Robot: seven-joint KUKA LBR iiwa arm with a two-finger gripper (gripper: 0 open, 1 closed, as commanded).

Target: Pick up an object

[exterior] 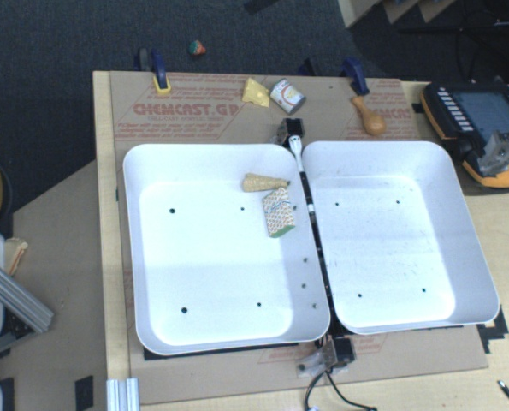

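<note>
Patterned crumpled packet (278, 211), tan cone (264, 182)

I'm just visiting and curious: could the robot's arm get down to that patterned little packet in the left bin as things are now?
Probably yes. The patterned packet lies flat in the left bin, open from above. A tan cone-shaped piece sits right against its top end, and the bin's right wall is near, so a grab could bump either.
</note>
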